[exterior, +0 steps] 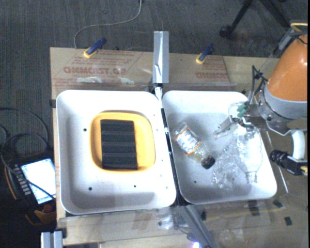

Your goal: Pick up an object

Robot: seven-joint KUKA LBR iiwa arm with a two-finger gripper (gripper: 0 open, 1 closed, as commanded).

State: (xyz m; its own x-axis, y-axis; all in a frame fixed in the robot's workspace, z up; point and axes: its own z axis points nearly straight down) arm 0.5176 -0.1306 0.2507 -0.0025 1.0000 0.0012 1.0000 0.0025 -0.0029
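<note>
**Robot arm reaches over cluttered right bin**

The grey arm with its orange band enters from the right, and its hand hangs over the upper right part of the right bin. Whether the hand is wide or narrow cannot be told; clear plastic blurs its outline. Just below it lies a crumpled clear plastic piece, spread across the right half of that bin's floor. Near the bin's middle, apart from the hand, a small clear bottle with a dark cap lies on its side, tilted toward the lower right. In the left bin a yellow tray with a black ribbed insert sits flat at the centre. Both white bins rest side by side on the bench, with two blue-and-yellow clamps at its far edge.
</note>
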